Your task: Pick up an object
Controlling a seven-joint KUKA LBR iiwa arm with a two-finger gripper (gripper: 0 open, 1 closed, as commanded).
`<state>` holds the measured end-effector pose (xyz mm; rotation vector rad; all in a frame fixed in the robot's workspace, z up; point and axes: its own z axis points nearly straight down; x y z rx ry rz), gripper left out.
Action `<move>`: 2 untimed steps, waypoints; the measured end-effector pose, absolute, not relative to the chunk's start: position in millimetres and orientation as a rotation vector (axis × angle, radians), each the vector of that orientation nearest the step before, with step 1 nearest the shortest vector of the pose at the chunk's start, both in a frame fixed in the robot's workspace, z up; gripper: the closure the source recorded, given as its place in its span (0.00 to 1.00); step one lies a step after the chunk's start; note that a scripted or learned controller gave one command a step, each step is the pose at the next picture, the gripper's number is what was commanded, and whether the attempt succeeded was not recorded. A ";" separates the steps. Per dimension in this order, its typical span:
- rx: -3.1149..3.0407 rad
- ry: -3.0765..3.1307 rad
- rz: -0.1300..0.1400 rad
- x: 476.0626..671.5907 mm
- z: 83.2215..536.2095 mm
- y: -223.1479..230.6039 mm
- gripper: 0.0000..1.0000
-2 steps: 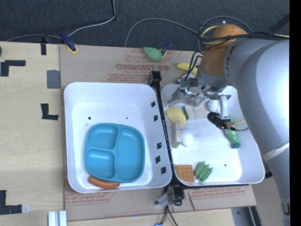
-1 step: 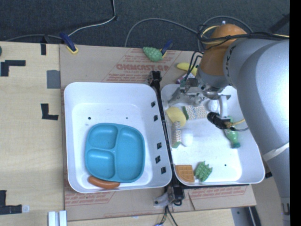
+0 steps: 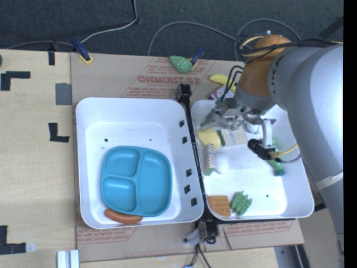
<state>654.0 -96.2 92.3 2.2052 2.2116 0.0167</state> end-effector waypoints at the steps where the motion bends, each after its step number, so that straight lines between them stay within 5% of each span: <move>1: 2.218 2.222 0.000 664.7 85.0 -96.4 0.00; 2: 2.221 2.222 0.000 666.8 84.8 -93.5 0.00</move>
